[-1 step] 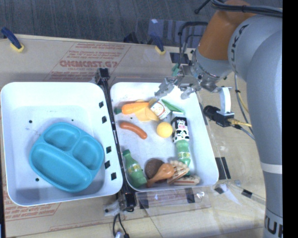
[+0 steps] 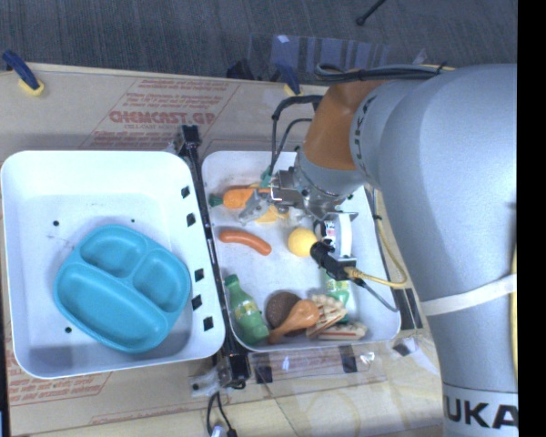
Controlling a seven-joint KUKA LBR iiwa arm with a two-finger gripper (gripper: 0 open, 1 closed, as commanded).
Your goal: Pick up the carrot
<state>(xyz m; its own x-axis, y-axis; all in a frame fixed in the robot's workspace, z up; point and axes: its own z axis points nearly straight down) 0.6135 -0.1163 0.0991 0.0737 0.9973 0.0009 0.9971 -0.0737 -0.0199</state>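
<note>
While the claw (image 2: 257, 202) is hovering low over the far end of the right bin (image 2: 382, 291), whether it is apart or together cannot be told, because the wrist is hiding much of it. The carrot (image 2: 239, 198) is lying right at the claw, orange with a green top, near the bin's far-left corner; no grip on it is showing. Judging by this, the grasp step is under way, and the next move is calling for a firm closing on the carrot before any lift. Outward, a sausage (image 2: 245, 240), a lemon (image 2: 301, 242), a green bottle (image 2: 246, 305) and a drumstick (image 2: 296, 318) are sitting in the same bin. A blue divided plate (image 2: 120, 286) is resting in the left bin (image 2: 27, 176). Red lettering on the table (image 2: 100, 107) is reading "CHEMCAST GP", and the arm (image 2: 446, 198) is bearing "KUKA".
</note>
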